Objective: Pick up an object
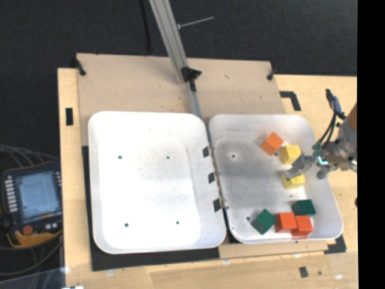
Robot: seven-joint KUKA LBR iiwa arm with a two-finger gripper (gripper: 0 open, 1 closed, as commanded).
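The right bin [240,179] holds several small blocks. An orange block [272,142] and a yellow block [290,154] lie side by side near its far right. A second yellow block [293,182] lies just below them. Along the near edge sit a green block [262,221], two orange-red blocks [286,221] [303,224] and a dark green block [304,208]. My gripper [310,170] hangs over the bin's right side, open. Its left finger [296,173] is over the second yellow block's top edge. Nothing sits between the fingers.
The left bin [150,179] lies beside the right one, with black clips at the seam. A metal pole [171,35] slants in from the far edge of the bench. A handheld control pendant [33,197] lies off the bench at the left.
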